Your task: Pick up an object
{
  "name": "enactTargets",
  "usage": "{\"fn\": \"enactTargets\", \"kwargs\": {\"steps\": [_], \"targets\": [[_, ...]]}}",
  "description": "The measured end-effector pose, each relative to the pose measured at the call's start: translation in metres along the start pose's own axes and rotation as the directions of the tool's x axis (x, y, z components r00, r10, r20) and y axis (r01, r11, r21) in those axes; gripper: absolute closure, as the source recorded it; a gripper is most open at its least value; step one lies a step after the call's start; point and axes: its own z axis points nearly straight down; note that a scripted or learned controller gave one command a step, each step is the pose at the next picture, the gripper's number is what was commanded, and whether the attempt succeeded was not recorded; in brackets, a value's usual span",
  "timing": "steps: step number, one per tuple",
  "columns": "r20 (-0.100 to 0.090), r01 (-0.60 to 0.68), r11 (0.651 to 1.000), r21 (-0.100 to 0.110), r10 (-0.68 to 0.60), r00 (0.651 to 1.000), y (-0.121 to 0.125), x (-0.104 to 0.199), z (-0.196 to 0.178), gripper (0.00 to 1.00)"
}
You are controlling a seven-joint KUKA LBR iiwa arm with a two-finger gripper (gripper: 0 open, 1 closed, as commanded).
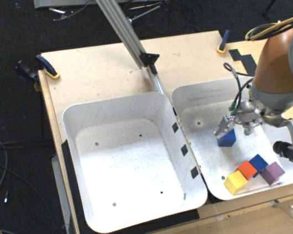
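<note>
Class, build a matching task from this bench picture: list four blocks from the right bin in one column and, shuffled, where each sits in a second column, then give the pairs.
Things:
1. yellow block
2. purple block
3. orange block
4. blue block at the gripper

Places:
A. rightmost of the front cluster
B. apart from the cluster, further back in the bin
C. leftmost of the front cluster
D. between the yellow block and a second blue block

Pairs: 1-C, 2-A, 3-D, 4-B
</note>
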Motion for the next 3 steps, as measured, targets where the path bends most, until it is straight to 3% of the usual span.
{"fn": "enactTargets", "kwargs": {"steps": [1, 2, 3], "targets": [[0.002, 0.001, 1.0, 0.0, -0.001, 1.0, 0.0, 0.012, 0.065, 0.0], [0.001, 0.004, 1.0, 0.0, -0.004, 1.0, 0.006, 0.031, 0.062, 0.0], [0.002, 0.004, 1.0, -0.006, -0.004, 1.0, 0.071, 0.011, 0.062, 0.0]]}}
